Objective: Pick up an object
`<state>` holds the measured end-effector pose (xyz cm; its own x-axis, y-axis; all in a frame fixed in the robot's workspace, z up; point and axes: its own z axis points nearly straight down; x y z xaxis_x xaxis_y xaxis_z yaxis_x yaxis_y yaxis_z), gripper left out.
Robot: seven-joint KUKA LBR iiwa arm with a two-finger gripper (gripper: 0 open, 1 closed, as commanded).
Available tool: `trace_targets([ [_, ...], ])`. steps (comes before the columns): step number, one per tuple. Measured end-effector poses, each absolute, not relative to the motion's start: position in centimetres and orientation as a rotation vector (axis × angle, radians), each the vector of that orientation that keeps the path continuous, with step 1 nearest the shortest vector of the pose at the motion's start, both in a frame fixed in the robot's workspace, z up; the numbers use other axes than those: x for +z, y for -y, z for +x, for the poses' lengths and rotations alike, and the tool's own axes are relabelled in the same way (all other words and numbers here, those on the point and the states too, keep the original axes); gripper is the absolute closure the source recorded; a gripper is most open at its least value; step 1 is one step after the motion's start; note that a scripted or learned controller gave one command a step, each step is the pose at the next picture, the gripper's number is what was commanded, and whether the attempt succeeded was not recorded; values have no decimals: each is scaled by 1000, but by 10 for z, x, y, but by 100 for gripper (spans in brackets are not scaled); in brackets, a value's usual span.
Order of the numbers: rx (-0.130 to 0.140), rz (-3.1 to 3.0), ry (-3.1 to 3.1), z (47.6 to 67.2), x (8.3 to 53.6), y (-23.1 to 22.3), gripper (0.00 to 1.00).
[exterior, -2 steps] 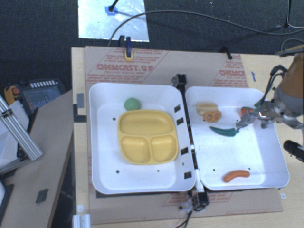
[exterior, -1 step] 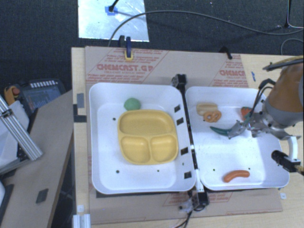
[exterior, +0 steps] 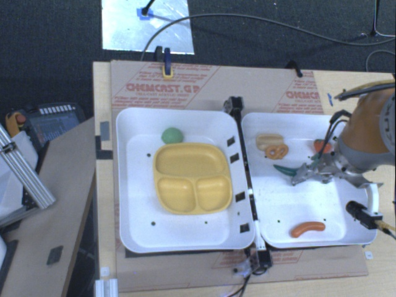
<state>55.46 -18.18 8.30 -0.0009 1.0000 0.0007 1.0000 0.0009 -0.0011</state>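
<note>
Left bin (exterior: 133, 184): yellow sectioned plate (exterior: 190, 178), green ball (exterior: 172, 135) at 11. Right bin (exterior: 278, 231): pretzel (exterior: 275, 150), sausage (exterior: 307, 229). Gripper (exterior: 300, 177) grip unclear.

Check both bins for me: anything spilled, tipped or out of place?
Nothing stands out. The yellow divided plate lies flat in the left bin beside a green ball. In the right bin, the pretzel and sausage lie apart; the gripper sits over a dark green item.

The left bin (exterior: 133, 184) holds a divided tray (exterior: 189, 178) with a ball (exterior: 172, 135) just behind it. In the right bin (exterior: 297, 240), a pretzel (exterior: 276, 151) lies behind, a sausage (exterior: 307, 229) in front.
</note>
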Motion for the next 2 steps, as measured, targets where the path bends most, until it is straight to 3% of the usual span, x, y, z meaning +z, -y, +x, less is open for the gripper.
trace_targets([
  [1, -2, -2223, 2225, 556, 96, 183, 100],
  [2, -4, -2222, 2229, 564, 147, 191, 100],
])
